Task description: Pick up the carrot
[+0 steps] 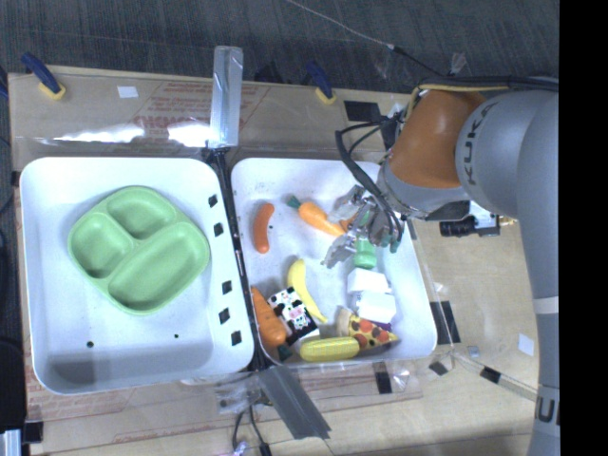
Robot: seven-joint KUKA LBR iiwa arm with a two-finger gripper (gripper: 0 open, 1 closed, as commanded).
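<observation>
Gripper hovers just right of the carrot in the right bin — cables blur it, grip state can't be told.

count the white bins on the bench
2: the left white bin holding a green divided plate, and the right white bin holding the toy food.

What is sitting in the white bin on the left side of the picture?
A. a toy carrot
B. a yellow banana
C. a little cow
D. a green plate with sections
D. The green plate with three sections lies in the left bin, while the carrot, banana and cow are all in the right bin.
</observation>
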